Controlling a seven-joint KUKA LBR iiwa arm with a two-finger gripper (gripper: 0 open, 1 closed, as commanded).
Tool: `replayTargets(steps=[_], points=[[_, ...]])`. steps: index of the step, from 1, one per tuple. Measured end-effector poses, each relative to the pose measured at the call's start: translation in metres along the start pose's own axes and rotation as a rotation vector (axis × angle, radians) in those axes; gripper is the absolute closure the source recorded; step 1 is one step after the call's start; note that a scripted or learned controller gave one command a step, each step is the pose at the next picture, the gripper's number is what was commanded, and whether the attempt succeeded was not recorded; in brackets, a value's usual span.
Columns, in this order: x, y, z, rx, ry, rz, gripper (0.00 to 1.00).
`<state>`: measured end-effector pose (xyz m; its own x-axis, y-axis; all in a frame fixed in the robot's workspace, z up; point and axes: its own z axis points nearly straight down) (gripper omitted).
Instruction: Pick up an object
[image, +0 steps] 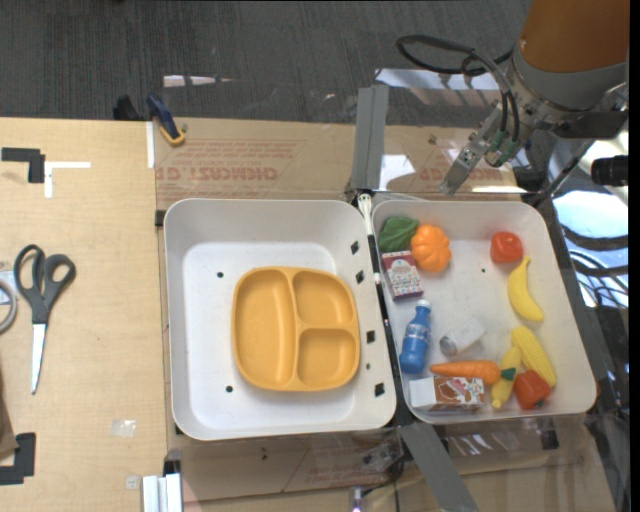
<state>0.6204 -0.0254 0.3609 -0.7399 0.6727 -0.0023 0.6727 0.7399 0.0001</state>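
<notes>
The right bin (556, 262) holds several toy foods: a green leafy piece (398, 232), an orange pumpkin (431, 248), a red tomato (506, 246), a banana (524, 291), a small carton (402, 276), a blue bottle (415, 337), a grey can (462, 336), a carrot (466, 369), a yellow corn cob (530, 352) and a red pepper (531, 388). My gripper (478, 160) hangs above the bin's far rim, high over the objects. Its fingers stand apart and open, with nothing between them.
The left bin (190, 300) holds a yellow divided plate (296, 328). Scissors (40, 285) lie on the wooden bench at the far left. A blue and yellow clip (165, 118) sits at the cardboard's far edge. Cables trail along the right side.
</notes>
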Motion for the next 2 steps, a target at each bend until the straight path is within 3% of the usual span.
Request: replayTargets(steps=[1, 2], points=[[-0.036, 0.011, 0.04, 0.001, 0.0, 0.117, 1.0], [-0.046, 0.004, 0.029, 0.0, -0.001, 0.151, 1.0]])
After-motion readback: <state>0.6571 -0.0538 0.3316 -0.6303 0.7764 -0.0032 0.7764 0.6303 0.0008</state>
